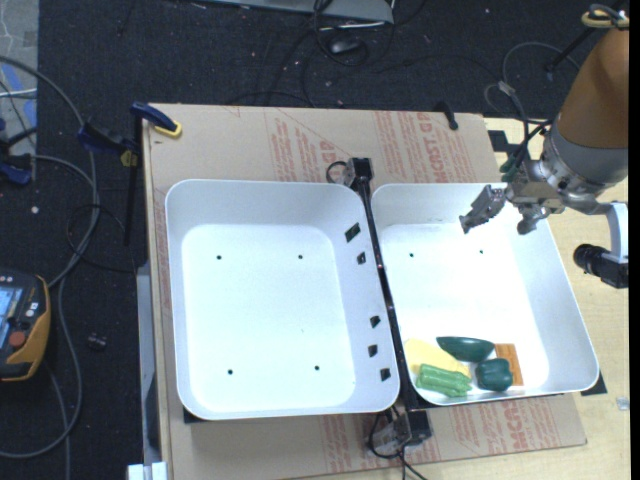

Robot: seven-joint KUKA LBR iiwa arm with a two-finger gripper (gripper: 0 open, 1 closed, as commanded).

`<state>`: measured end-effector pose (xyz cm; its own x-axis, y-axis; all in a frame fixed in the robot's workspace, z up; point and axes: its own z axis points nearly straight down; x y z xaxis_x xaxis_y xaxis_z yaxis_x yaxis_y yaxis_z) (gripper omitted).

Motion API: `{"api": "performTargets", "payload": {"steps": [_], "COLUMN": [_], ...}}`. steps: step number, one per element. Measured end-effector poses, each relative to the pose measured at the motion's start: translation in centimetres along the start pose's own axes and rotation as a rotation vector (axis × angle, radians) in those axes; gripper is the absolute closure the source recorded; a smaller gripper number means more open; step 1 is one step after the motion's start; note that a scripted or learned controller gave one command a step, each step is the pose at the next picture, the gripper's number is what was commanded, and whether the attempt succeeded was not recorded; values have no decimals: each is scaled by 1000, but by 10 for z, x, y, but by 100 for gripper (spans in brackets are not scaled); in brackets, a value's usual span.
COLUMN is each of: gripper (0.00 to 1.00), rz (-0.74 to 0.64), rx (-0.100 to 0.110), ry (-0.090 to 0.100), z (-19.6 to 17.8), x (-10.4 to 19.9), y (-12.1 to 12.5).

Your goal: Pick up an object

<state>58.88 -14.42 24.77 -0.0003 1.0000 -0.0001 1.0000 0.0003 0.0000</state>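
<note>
Several small objects lie huddled in the near corner of the right bin point(560, 288): a dark green dome-shaped piece point(466, 347), a green ridged cylinder point(442, 379), a teal block point(494, 374), a yellow flat piece point(428, 354) and an orange piece point(509, 356). My gripper point(506, 212) hangs open over the far part of the right bin, its two fingers spread apart with nothing between them. It stands well away from the pile, toward the bin's far right side.
The left bin point(190, 268) sits beside the right one, with a black divider bar point(378, 278) between them. Both rest on a cardboard sheet point(260, 138). Cables and a blue clamp point(155, 118) lie beyond the bench's far left edge.
</note>
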Motion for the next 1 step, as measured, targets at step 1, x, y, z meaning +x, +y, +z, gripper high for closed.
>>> {"api": "performTargets", "payload": {"steps": [1], "gripper": [0], "rz": [1], "rx": [6], "ry": [2], "z": [52], "x": [8], "y": [-66]}}
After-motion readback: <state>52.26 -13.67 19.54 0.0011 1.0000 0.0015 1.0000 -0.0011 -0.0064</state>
